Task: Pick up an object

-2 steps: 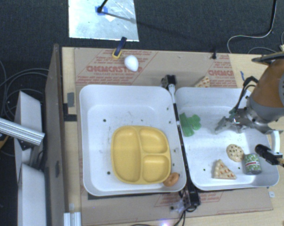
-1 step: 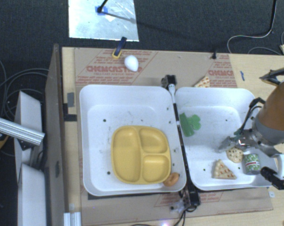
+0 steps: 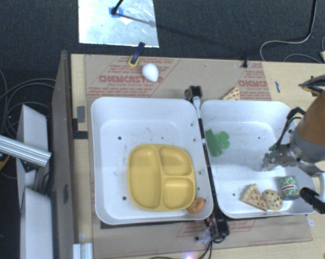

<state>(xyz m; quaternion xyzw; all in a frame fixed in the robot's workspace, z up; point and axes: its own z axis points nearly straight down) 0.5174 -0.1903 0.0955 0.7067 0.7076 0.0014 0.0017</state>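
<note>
Camera view shows several candidate objects in the right bin [image 3: 243,109]. Nearest my pincer [image 3: 274,158] is the small green-and-white can [image 3: 289,186], lying just below and to the right of it, close to the bin's near wall. Beside the can, further down and left of my pincer, sit a round cookie [image 3: 271,199] and a pizza-slice toy [image 3: 252,196], touching each other. A green leafy piece [image 3: 217,142] lies well to the left of my pincer, against the divider between the bins.

My pincer sits low over bare bin floor, apart from all of these. I cannot tell how far it is open, and nothing shows between its tips. I judge this placement a descent toward the cluster at the near wall, not yet a grasp.

Far left of my pincer, the left bin [image 3: 105,161] holds a yellow divided tray [image 3: 161,176] with a small brown piece [image 3: 196,205] at its corner.
</note>
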